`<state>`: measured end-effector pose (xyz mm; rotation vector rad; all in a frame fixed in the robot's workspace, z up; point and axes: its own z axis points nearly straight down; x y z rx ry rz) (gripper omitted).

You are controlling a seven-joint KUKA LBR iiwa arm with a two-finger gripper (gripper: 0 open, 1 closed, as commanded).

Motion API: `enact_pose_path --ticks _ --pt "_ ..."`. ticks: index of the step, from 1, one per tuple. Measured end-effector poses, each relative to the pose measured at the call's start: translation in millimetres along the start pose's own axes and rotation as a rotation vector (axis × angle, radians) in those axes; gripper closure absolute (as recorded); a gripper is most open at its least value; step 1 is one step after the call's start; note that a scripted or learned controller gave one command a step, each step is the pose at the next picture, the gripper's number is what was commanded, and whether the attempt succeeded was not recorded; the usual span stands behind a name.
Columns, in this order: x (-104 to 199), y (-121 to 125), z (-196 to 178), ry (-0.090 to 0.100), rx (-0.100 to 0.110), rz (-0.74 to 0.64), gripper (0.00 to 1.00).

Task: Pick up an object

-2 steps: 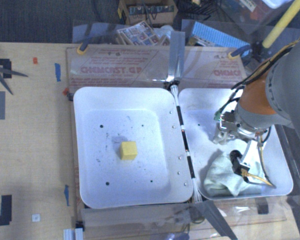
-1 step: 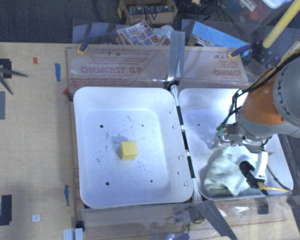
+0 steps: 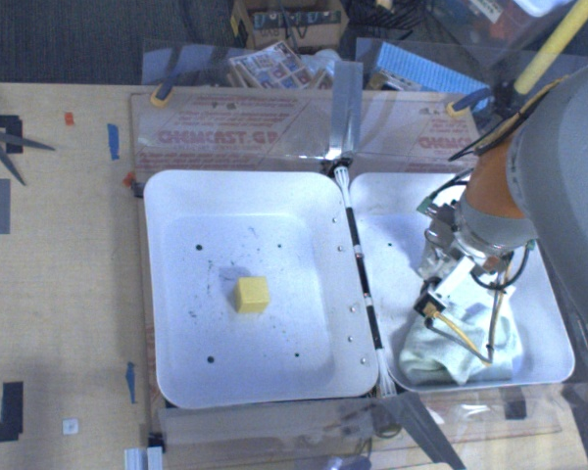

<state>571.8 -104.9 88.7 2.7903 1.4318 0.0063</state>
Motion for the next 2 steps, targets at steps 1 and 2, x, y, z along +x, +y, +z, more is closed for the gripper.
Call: enact_pose_path --ticks 1,2 --pt "-51 48 1 -0.001 -0.002 -0.403 1.0" --pt "-103 -38 -1 0.002 -0.001 -0.604 1.0"
